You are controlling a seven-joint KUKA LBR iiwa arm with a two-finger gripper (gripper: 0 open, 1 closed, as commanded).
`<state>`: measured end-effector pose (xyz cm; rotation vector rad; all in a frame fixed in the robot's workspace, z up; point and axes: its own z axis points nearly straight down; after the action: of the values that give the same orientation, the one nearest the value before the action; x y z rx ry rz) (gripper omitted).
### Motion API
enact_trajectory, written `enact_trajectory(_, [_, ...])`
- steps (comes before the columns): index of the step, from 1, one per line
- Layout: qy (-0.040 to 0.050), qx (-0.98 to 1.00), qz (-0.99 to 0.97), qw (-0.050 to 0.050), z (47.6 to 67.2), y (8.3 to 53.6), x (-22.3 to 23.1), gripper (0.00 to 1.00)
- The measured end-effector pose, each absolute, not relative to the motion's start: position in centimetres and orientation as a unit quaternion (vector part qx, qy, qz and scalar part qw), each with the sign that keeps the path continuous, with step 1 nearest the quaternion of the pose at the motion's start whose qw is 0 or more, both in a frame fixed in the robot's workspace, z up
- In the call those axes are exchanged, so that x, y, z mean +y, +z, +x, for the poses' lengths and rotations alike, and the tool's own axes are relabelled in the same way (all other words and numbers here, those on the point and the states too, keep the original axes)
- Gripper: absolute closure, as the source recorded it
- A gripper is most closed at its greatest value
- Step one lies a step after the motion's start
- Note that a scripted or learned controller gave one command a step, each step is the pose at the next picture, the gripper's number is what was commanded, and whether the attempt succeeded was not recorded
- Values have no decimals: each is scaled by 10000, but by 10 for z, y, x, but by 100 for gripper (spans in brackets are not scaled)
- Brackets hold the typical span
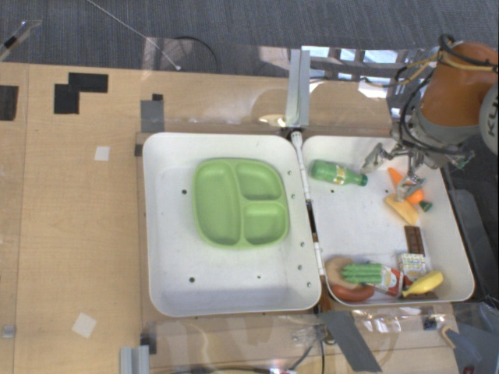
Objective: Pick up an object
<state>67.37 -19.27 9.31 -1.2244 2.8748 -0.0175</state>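
Claw over the toys in the right bin [460,232]
The claw [405,166] was spread wide, holding nothing. The orange carrot [409,187] lay just under it.

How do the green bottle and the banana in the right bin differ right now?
The green bottle is green with a yellow label band; the banana is plain yellow. The bottle is straight, while the banana is curved. The bottle lies alone near the bin's far-left part; the banana sits in the near-right corner beside other items. Both lie on their sides in the right bin.
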Motion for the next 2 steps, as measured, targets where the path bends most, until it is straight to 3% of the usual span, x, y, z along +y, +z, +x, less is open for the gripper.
enact_trajectory(2, [-49,8574,-5145,78,660,92,-182,0])
